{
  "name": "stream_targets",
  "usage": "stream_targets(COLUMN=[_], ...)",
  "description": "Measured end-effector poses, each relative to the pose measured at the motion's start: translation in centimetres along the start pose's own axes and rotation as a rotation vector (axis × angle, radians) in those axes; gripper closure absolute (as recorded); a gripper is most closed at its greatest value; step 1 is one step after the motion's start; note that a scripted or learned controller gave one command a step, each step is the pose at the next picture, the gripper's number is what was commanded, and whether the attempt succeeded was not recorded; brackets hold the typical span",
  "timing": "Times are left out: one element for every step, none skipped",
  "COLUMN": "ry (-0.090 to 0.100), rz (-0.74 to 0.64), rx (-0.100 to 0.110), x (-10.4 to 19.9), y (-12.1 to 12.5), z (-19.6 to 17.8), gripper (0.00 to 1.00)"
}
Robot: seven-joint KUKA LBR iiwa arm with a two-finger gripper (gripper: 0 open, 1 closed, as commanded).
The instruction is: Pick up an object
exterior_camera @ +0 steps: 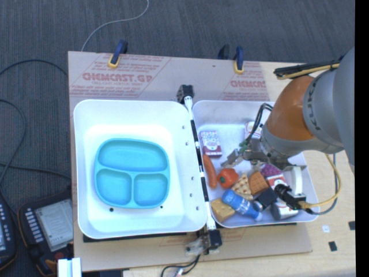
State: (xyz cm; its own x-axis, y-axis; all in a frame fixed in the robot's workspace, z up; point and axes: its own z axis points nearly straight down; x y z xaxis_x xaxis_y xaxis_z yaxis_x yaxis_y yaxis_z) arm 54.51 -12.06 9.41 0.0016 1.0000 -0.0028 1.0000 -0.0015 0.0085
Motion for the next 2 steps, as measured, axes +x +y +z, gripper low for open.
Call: stream_targets(ry=[-0.003, 0.000], rz=[0.000, 0.001], rx=[-0.008, -0.002], x=[1.06, 1.05], y=[-5.58, -5.55], z=[0.64, -0.04], gripper=[0.00, 1.00])
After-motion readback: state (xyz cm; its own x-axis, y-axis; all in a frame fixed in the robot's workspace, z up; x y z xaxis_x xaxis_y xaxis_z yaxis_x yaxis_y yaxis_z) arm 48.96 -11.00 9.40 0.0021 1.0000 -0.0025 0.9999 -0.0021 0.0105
